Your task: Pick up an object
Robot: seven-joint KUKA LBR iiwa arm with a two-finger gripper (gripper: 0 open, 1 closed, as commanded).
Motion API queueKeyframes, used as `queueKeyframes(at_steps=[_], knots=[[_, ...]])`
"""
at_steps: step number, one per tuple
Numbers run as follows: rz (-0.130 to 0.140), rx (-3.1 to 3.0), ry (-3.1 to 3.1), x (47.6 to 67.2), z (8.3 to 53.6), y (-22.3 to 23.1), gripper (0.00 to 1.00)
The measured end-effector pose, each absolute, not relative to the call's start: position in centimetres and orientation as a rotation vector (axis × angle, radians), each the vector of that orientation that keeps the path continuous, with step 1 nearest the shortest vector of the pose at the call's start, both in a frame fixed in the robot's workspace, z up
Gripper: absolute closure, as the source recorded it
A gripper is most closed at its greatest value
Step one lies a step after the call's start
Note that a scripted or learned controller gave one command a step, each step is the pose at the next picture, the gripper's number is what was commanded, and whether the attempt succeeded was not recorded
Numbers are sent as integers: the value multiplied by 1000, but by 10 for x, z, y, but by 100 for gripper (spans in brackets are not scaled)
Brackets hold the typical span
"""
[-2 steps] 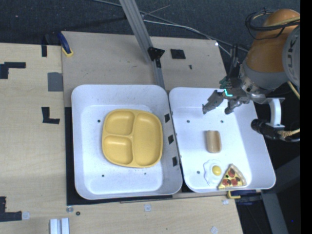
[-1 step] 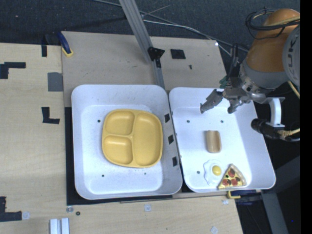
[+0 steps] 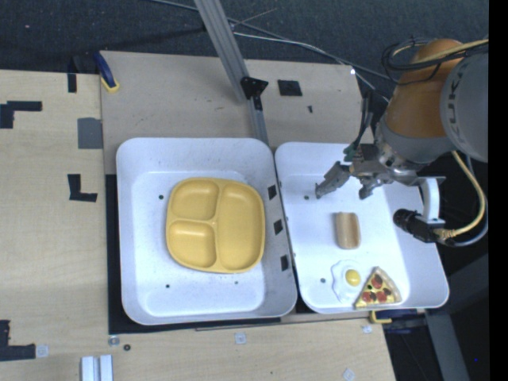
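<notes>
In the right bin point(image 3: 305, 165) lie three toy foods: a tan bread roll point(image 3: 347, 229) in the middle, a fried egg point(image 3: 348, 279) near the front, and a pizza slice point(image 3: 378, 288) beside the egg. My gripper point(image 3: 348, 185) hangs over the bin's back part, just behind the roll and apart from it. Its two fingers are spread wide, one at the left point(image 3: 329, 182) and one at the right point(image 3: 368, 187), with nothing between them.
The left bin point(image 3: 135, 213) holds a yellow divided plate point(image 3: 215, 224). A slanted metal pole point(image 3: 226, 34) rises behind the bins. The arm's grey and orange body point(image 3: 429, 94) and cables point(image 3: 432, 227) crowd the right bin's right side.
</notes>
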State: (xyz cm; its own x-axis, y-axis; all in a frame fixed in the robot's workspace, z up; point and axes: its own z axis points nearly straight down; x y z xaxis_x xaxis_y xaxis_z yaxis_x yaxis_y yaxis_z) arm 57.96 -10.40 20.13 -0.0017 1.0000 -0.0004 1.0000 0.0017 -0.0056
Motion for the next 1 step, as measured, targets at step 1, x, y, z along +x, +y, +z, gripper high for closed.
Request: queueKeyframes(at_steps=[1], knots=[[7, -2216, -2221, 580, 156, -99, 0]])
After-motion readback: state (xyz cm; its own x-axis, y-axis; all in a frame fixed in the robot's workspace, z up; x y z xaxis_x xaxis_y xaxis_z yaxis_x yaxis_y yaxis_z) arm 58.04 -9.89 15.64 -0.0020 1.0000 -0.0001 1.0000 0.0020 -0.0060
